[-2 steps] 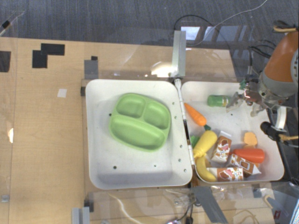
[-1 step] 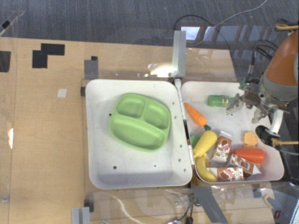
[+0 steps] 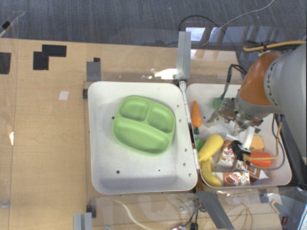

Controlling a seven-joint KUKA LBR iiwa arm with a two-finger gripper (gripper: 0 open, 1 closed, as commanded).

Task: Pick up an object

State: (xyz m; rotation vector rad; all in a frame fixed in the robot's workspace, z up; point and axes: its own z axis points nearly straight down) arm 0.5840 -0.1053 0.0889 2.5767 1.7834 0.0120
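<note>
My gripper (image 3: 221,116) hangs over the back half of the right bin (image 3: 286,178), below the arm's orange band. To its left, an orange carrot (image 3: 194,114) lies along the bin's left wall. A yellow squeeze bottle (image 3: 211,146) lies in front of the gripper, with a banana (image 3: 210,172) at the front-left corner. Brown and white snack packets (image 3: 236,178) lie near the front wall, another packet (image 3: 225,156) beside the bottle. A red-orange item (image 3: 261,158) rests at the right. A small green thing (image 3: 218,101) shows just behind the gripper. I see nothing held.
The left bin (image 3: 103,176) holds a green divided plate (image 3: 144,124) near its middle. A metal post (image 3: 184,54) stands at the back between the bins. The arm's bulk covers the right bin's back-right part.
</note>
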